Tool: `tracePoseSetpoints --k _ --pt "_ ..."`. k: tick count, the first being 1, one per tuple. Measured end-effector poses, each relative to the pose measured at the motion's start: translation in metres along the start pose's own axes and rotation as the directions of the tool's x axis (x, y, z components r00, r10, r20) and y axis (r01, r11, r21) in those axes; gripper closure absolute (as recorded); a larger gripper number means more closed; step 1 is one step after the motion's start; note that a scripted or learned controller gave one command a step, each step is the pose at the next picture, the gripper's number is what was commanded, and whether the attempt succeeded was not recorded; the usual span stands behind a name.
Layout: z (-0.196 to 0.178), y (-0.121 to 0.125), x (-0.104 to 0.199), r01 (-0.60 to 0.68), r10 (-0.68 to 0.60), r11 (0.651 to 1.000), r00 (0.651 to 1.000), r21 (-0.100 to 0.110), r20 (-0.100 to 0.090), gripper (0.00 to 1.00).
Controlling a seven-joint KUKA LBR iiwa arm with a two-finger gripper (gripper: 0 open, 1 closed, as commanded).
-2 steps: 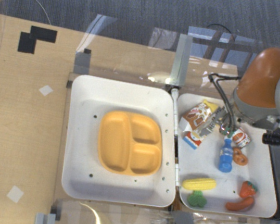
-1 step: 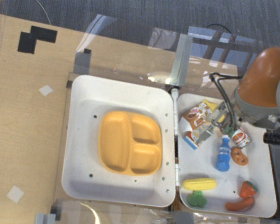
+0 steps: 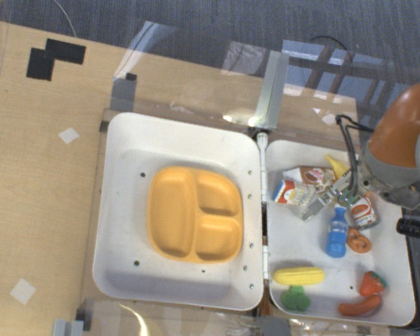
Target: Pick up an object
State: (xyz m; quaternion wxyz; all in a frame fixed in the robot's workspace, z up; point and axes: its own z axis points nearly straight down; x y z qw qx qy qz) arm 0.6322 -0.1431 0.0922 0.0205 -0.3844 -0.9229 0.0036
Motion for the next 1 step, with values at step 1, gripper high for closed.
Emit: tracePoseSetpoints --k 1 --pt "0.0018 0.0192 0.0015 -0.120 0.120 0.992 0.993 0.028 0.002 0.00"
